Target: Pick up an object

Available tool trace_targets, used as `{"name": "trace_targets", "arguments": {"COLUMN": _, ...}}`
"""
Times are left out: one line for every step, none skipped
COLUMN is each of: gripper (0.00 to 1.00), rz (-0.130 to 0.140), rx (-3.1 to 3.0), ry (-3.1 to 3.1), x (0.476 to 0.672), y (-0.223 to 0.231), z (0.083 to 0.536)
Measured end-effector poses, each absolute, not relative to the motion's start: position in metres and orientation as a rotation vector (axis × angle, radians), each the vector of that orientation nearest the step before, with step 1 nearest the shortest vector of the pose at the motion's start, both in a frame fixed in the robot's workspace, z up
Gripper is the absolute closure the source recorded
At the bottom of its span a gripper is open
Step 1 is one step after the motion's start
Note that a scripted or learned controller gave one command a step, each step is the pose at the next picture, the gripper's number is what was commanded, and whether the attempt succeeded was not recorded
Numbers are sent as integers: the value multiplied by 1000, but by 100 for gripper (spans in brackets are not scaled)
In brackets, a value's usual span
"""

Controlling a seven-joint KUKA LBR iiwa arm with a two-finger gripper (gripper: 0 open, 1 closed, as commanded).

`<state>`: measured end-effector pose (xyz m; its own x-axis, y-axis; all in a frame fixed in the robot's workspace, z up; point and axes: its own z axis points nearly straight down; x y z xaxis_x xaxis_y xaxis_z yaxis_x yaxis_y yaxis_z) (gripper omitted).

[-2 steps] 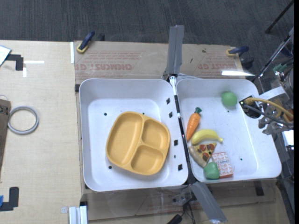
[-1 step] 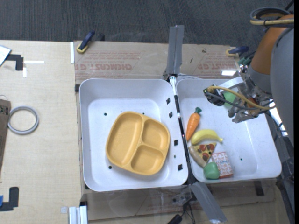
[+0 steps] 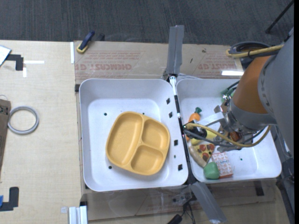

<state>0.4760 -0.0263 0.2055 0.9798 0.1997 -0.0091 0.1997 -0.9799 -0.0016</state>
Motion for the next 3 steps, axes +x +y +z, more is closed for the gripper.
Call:
{"name": "trace_targets", "arguments": {"gripper": 100, "rz": 11, "rx": -3106, "ry": -475, "x": 492, "y": -69, "z": 344}}
{"name": "trace_targets", "arguments": {"gripper": 100, "rz": 16, "rx": -3010, "ry": -893, "x": 477, "y": -2, "z": 268}}
{"name": "trace_targets", "arguments": {"gripper": 100, "rz": 13, "rx": -3126, "ry": -327, "x": 487, "y": -12, "z": 246}}
